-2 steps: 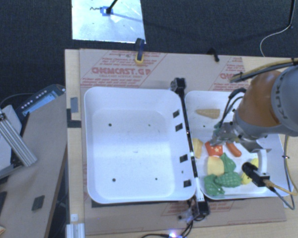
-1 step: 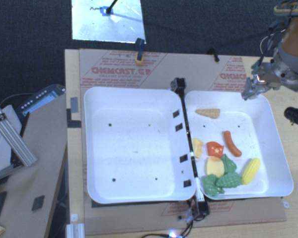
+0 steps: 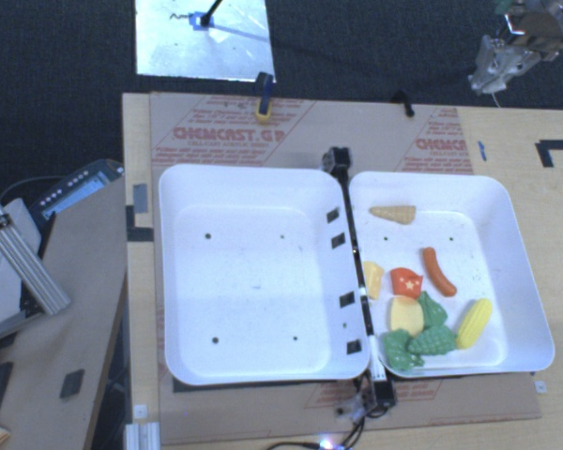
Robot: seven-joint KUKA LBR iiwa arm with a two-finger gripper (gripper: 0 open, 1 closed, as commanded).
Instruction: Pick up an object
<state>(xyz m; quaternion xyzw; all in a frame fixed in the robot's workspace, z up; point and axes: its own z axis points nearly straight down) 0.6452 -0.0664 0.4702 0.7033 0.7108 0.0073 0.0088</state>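
The right bin holds several toy foods. A tan wedge lies near its far side, and an orange sausage lies mid-bin. Clustered at the near left are a red piece, a yellow slice, a pale yellow piece, green leafy pieces and a corn cob. My gripper hangs at the view's top right, beyond the bench's far edge and well away from the bin, with nothing seen in it.
The left bin sits beside the right one, joined by a black-clipped divider. A shiny metal plate lies beyond the bench. A yellow clamp stands on the far cardboard edge. A grey frame stands at the left.
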